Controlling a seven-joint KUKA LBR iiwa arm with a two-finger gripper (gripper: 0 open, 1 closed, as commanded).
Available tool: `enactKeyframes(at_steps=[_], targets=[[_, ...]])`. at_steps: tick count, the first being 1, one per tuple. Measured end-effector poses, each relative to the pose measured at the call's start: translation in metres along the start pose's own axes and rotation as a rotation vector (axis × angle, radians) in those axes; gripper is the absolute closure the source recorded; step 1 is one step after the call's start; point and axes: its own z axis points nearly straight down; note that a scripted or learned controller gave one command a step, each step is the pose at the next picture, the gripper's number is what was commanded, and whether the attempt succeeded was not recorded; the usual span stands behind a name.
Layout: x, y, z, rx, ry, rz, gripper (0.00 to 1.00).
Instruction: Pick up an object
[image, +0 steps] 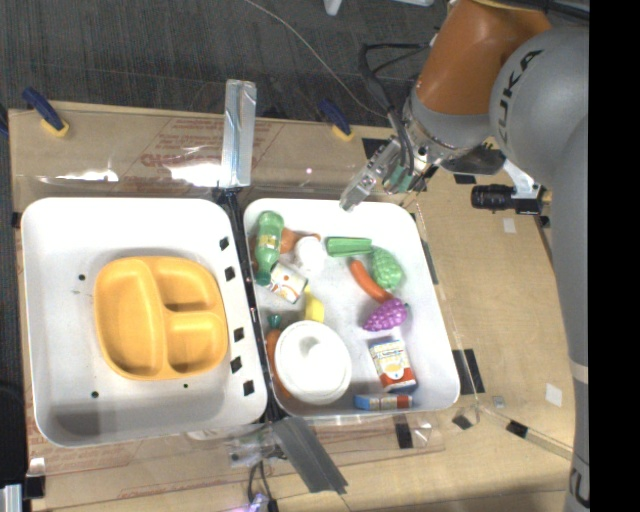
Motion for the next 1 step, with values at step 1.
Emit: enactKeyframes(at_steps=[1], targets=[[-0.0543,-0.0668,-0.0147,0.0,-0.003,-0.22,1.0]])
